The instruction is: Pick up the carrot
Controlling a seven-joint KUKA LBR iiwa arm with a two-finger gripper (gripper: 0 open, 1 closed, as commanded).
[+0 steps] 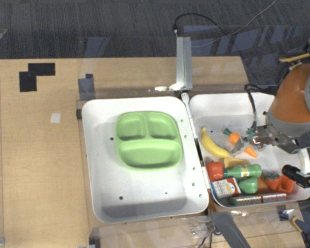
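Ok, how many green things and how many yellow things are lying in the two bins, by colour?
Green: 3, the plate, the bottle and the rounded piece below it
Yellow: 1, the banana
Total: 4

The left bin (144, 201) holds a green divided plate (148, 139). In the right bin (217, 103), the gripper (257, 138) hangs between two orange carrots: one (234, 138) at nine o'clock, one (250, 152) at seven o'clock.
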